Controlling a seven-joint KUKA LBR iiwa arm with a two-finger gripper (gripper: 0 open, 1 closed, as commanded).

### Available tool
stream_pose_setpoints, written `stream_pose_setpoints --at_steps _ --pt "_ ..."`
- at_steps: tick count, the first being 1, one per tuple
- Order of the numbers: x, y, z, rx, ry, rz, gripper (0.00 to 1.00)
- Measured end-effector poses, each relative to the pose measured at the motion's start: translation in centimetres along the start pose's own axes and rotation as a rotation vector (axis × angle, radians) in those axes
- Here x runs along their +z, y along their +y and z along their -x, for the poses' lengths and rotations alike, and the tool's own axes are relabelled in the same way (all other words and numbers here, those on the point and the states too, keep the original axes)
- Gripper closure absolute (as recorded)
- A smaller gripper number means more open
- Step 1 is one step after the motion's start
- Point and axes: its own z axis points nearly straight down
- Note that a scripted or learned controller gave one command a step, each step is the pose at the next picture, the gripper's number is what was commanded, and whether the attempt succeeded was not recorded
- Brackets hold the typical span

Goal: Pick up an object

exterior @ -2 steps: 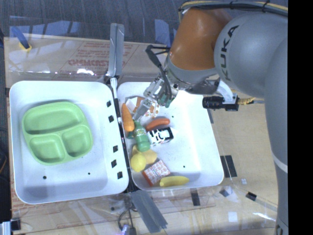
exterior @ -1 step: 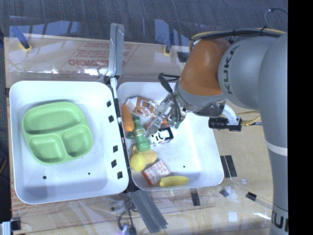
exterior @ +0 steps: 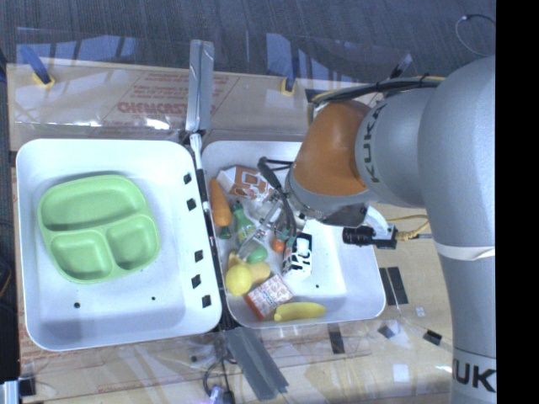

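Sitting on the counter (exterior: 101,108) at the left is a shallow white plastic bin (exterior: 34,251), and a light green plastic plate with three compartments (exterior: 99,225) is lying flat inside it, toward its left half. Standing just beside it to the right, the two touching along a shared edge, is a second shallow white bin (exterior: 358,289), which is holding a crowded pile of small objects. Along this bin's left wall an orange carrot-shaped toy (exterior: 220,204) is lying lengthwise, with a yellow lemon-shaped toy (exterior: 240,278) lying nearer the front. A small red and white printed carton (exterior: 269,296) is resting just beside the lemon, and a yellow banana-shaped toy (exterior: 298,311) is lying along the front wall. The gripper (exterior: 271,225) of the grey arm with the orange band (exterior: 333,154) is reaching down into the middle of the pile, among green and clear items too tangled to identify. Whether it is open, closed or gripping anything, I cannot tell.
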Motion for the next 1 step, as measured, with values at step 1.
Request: stream_pose_setpoints --at_steps 1 --pt "-1.08 0.04 0.1 -0.003 -0.003 0.0 1.0"
